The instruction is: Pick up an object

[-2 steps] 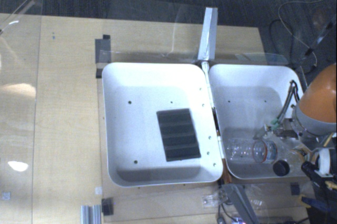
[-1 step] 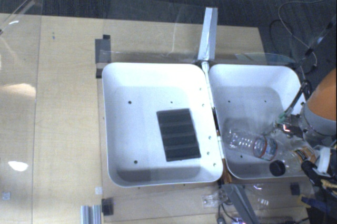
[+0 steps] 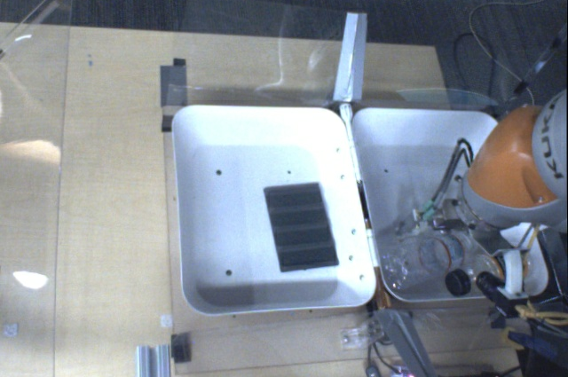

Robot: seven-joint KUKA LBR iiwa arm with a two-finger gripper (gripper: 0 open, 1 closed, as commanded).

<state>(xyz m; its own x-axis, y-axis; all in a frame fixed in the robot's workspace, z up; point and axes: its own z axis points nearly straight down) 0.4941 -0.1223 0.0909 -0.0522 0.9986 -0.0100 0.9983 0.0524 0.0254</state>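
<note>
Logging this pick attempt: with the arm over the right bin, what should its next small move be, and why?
Probably a short lift straight up to check the grasp. The arm hangs low over the right bin, its gripper among clear, hard-to-read objects. No object shows between its fingers. The dark ridged block lies untouched in the left bin.

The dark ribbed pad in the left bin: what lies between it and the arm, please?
From the pad, bare bin floor, then the two bins' adjoining rims, in the camera view.
</note>
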